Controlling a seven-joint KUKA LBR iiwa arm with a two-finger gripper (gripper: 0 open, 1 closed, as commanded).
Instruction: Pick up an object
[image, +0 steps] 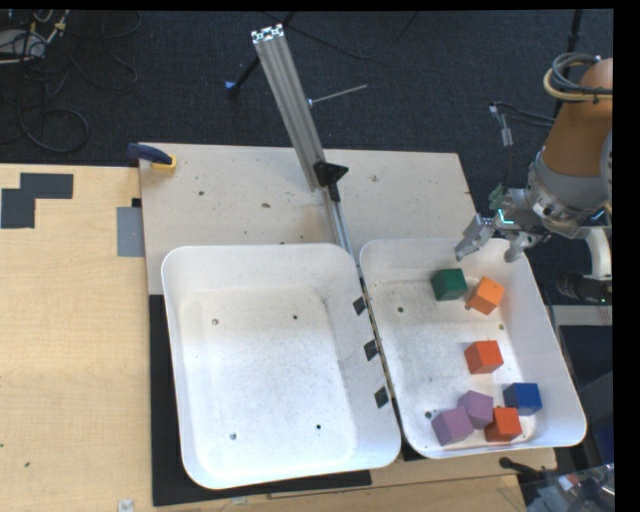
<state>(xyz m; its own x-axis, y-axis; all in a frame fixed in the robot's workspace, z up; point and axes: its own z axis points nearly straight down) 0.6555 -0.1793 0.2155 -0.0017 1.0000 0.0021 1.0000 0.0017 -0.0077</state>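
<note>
The right bin (560, 345) holds seven small blocks. A dark green cube (449, 285) sits near the bin's far rim, at about 12 o'clock from the bin's centre, resting flat with a slight turn. Just beside it, at its 3 o'clock, lies an orange cube (486, 296), rotated so that one corner faces the near side; the two are close but a thin gap of white floor shows between them. A red-orange cube (483, 357) stands alone near the middle of the bin. At the near right corner four blocks are clustered: a blue cube (523, 397), a small red-orange block (503, 425), and two purple blocks (464, 417) touching each other.

The pincer (496, 239) hangs over the far rim of the right bin, at the end of the grey arm with its orange band (577, 140) entering from 3 o'clock. Its two fingers (474, 240) are spread apart, with nothing between them. The green cube lies at about 7 o'clock from the pincer, near but apart from it; the orange cube lies at about 6 o'clock from it, likewise untouched.

The left bin (185, 300) sits beside the right one on the counter (230, 200). A slanted metal rail (292, 100) rises from the counter's far side.
</note>
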